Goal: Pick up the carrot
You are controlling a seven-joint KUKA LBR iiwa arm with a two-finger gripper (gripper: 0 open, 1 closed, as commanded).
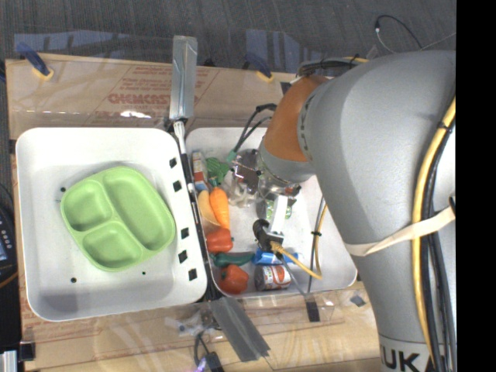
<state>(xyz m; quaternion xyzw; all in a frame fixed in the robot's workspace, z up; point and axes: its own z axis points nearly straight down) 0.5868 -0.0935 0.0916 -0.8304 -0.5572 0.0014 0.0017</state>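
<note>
The orange carrot [220,206] lies in the right bin [333,266], near its left wall, with its green top pointing up and right. My gripper [246,183] hangs just to the right of the carrot's upper end, low over the bin. The wrist and cables cover its fingers.
The left bin [46,285] holds a green divided plate [118,218]. Around the carrot lie a yellow piece [204,205], a red-orange pepper [219,241], a tomato-like red item [232,279], a small can [272,277] and a teal item [240,258]. The arm's bulk covers the bin's right side.
</note>
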